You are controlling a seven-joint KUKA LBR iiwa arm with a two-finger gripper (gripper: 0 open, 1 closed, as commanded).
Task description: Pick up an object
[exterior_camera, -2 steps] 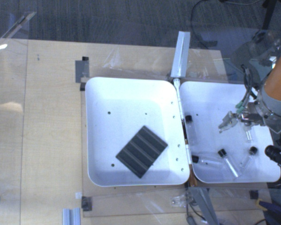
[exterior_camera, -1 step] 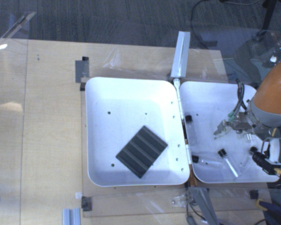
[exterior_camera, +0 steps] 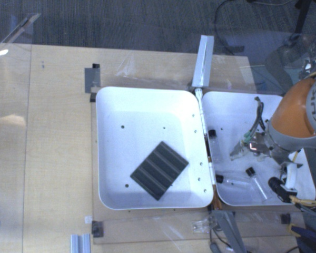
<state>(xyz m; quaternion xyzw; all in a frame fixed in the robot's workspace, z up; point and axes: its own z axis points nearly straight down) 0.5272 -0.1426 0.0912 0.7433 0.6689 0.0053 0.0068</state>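
Meanwhile, at the bench: a grey arm with an orange band reaches in from the right, over the right bin.
Step in hand: by the look of it, settling down onto something small to pick up; nothing is seen lifted.
Doing it well: come straight down over one piece, close only once it sits between the fingers, and keep off the bin wall.
Objects in reach: a small black block and clear tubes lie on the right bin's near floor; another small black piece sits by the divider.
Other bin: a dark ribbed slab lies slantwise in the left bin, well apart from the arm.
Arm pose: wrist bent down, gripper low over the middle of the right bin.
Grip: whether it is spread or pressed together cannot be told.
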